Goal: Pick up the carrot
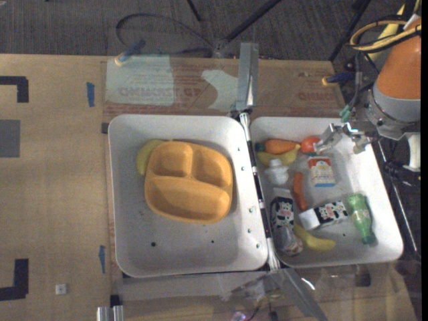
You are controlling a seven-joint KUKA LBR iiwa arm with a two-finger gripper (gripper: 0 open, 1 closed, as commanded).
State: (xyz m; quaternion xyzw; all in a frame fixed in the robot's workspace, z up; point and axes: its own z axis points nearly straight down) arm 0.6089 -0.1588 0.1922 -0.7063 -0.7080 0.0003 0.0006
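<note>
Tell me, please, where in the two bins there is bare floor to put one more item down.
Left bin: a bare strip between the orange tray and the near wall, also along its left wall. Right bin: crowded; bare floor lies between the juice carton and its right wall.

Brown tabletop (53, 199), bearing two shallow white bins side by side: left bin (127, 246), right bin (388, 239). Blue tape strips (90, 93) and black corner marks (15, 89) at left.
</note>
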